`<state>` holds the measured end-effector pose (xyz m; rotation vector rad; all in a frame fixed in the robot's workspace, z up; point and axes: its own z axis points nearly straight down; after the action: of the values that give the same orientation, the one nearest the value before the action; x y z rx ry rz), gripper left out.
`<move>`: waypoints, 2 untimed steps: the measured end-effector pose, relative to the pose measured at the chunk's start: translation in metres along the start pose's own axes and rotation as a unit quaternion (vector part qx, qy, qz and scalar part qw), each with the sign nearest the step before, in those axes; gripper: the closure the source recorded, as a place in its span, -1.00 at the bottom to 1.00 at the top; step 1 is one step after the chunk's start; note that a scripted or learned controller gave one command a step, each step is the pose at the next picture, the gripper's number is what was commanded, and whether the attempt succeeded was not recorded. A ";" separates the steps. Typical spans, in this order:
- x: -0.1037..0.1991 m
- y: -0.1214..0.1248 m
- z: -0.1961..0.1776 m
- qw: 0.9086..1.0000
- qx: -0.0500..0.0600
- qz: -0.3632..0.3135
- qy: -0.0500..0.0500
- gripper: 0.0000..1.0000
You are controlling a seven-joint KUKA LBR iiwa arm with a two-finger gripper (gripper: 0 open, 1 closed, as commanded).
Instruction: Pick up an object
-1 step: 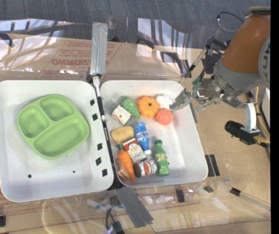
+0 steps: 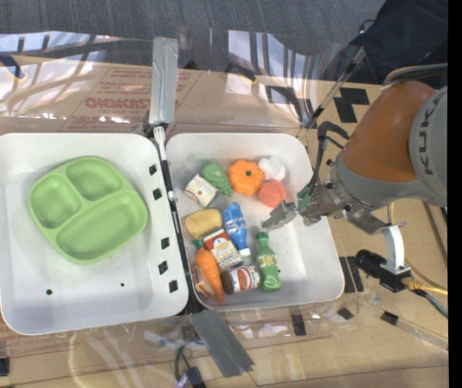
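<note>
The right bin (image 2: 318, 253) holds a cluster of toy foods. An orange pumpkin (image 2: 245, 177), a green vegetable (image 2: 216, 177), a white garlic bulb (image 2: 272, 167) and a pink-red tomato (image 2: 272, 192) lie at the back. A small carton (image 2: 200, 190), a yellow bread piece (image 2: 202, 222), a blue bottle (image 2: 234, 225), a labelled can (image 2: 222, 249), a carrot (image 2: 208, 273), a jar (image 2: 241, 280) and a green bottle (image 2: 267, 263) lie nearer the front. My gripper (image 2: 280, 215) hangs over the bin's right half, just below the tomato and right of the blue bottle.
The left bin (image 2: 21, 297) holds a green divided plate (image 2: 88, 208). A ridge (image 2: 165, 208) separates the two bins. The arm (image 2: 384, 148) reaches in over the right bin's right wall. Bare white floor lies in the right bin's front right corner.
</note>
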<state>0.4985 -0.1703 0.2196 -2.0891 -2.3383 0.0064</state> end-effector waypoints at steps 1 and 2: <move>-0.041 0.006 0.127 0.997 -0.002 -0.074 0.000 -1.00; -0.040 0.004 0.121 0.997 0.002 -0.077 0.002 1.00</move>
<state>0.5062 -0.2094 0.0982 -1.9001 -2.4883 0.0059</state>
